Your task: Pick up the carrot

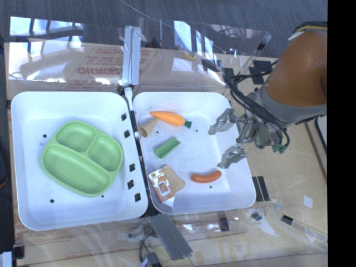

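1. Carrot (168,118) lies flat near the far wall of the right bin (236,189), its orange tip toward the divider and its green stub toward the arm; nothing touches it, so a grasp from above looks open on every side.
2. Gripper (227,140) hangs over the bin's right side with the jaws spread wide and nothing between them, well apart from the carrot; that spread suits an approach, not a hold.
3. Neighbours crowd the middle: a small cone (147,128) sits just beside the carrot's tip, a green block (167,147) lies below it, a sausage (206,176) rests near the lower finger, and a toast slice (165,183) fills the near corner.
4. Left bin (22,204) holds a green divided plate (82,157), out of the way.
5. Judging by this, the pick has not begun.
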